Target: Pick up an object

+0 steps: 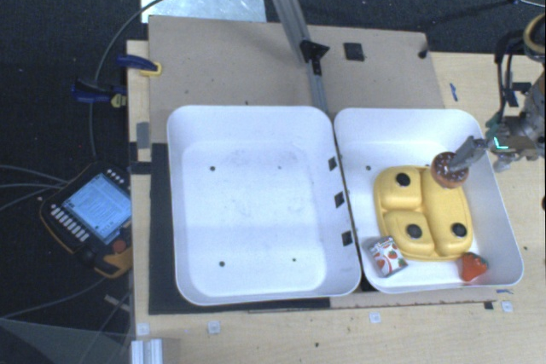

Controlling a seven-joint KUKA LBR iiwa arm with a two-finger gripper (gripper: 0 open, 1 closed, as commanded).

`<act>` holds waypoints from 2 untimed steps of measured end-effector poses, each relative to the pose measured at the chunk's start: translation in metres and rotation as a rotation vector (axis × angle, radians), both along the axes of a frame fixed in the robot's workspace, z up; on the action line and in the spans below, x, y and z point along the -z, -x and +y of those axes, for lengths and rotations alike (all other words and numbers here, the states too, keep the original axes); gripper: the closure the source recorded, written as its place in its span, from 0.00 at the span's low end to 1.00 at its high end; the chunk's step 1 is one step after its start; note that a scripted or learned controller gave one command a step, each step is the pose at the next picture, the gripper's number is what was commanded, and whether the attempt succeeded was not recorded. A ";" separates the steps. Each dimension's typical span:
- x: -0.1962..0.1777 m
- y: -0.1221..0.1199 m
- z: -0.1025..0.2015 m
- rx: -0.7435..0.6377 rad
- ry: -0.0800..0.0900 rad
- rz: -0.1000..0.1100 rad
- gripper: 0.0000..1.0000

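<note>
A grey arm (pixel 531 98) reaches in from the right over a bench (pixel 247 72) bearing two white bins side by side, its gripper (pixel 450 166) lowered at a slant into the right bin (pixel 367 141), apparently to try for one of the objects there. The left bin (pixel 247 200) sits beside it, touching along the shared edge. In the right bin lies a yellow tray-like piece (pixel 422 213) with dark spots, the largest item; the gripper tip hovers at its upper right corner, over or on a small brownish round thing (pixel 445 170). Whether the jaws are spread or closed cannot be told from this angle. A small red-and-white carton (pixel 386 257) rests at the tray's lower left, a red-orange piece (pixel 473 268) at its lower right corner.
</note>
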State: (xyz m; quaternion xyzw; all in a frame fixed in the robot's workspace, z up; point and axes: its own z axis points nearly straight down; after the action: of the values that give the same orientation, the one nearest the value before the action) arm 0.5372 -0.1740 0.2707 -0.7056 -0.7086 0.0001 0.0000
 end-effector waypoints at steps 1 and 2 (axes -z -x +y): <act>-0.001 0.000 0.000 0.000 0.000 -0.002 0.00; 0.042 0.004 0.000 0.003 0.000 0.001 0.00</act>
State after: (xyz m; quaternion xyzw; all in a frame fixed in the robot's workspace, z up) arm 0.5335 -0.1744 0.2291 -0.7067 -0.7075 0.0004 0.0005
